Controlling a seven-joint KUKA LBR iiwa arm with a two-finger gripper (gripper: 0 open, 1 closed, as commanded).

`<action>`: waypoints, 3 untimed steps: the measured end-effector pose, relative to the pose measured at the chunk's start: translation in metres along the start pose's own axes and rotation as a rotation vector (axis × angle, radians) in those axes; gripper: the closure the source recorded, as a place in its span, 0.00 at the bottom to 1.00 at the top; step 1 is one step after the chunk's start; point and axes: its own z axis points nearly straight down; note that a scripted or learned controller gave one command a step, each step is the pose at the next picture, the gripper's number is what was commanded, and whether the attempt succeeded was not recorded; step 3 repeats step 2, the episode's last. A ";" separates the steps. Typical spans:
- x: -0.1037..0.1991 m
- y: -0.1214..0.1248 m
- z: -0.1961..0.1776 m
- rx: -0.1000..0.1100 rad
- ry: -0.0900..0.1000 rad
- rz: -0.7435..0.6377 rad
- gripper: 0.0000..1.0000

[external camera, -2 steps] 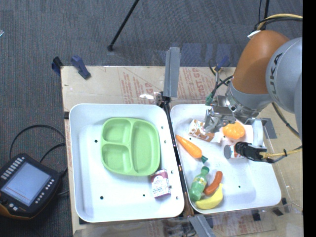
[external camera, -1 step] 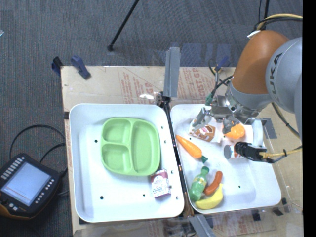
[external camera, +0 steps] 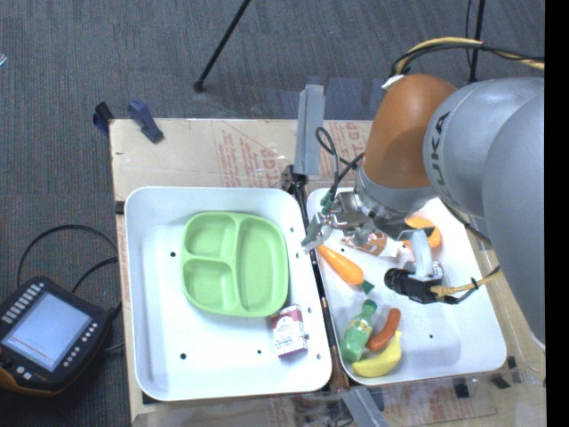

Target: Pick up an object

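Crowding the right bin: carrot, bottle, sausage, banana.

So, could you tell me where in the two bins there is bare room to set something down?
The left bin has bare floor along its near edge and left wall, beside the green divided plate and small carton. The right bin is free at its near right corner, past the banana. Its far half is crowded under the gripper, with the carrot.

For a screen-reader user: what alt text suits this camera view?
A grey robot arm's gripper hovers over the right bin, near a toy carrot, bottle, sausage and banana. The left bin holds a green divided plate and small carton.
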 end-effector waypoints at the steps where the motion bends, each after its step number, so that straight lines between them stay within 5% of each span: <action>1: -0.054 -0.027 0.000 -0.001 0.000 -0.055 0.00; 2: -0.092 -0.023 0.100 -0.001 0.001 -0.102 0.00; 3: -0.092 -0.023 0.100 -0.001 0.001 -0.102 0.00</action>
